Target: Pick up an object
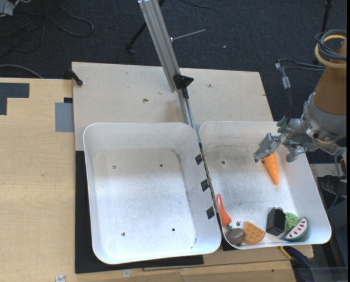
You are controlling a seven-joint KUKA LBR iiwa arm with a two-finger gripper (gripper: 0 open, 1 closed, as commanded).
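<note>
The jaws stand close on the top of a toy carrot [272, 168]: one grey finger shows on each side of its wide end, so the gripper [276, 148] seems to hold it. The carrot hangs with its point toward 5 o'clock, over the right bin [245, 135]. Whether its tip touches the bin floor I cannot tell. I judge that the hold is at the thick end because the fingers find more surface there.

In the camera view the arm [327, 101] enters from 3 o'clock and reaches over the right bin's upper right part. I count two white bins side by side; the left bin [139, 195] has only small dark specks on its floor.

The other toys lie together at the low edge of the right bin, at about 6 o'clock from the gripper, probably because the floor slopes that way. I count five: one red pepper-like piece [223, 210], one brown round piece [237, 235], one waffle [253, 233], one black block [275, 221] and one watermelon slice [297, 230].
</note>
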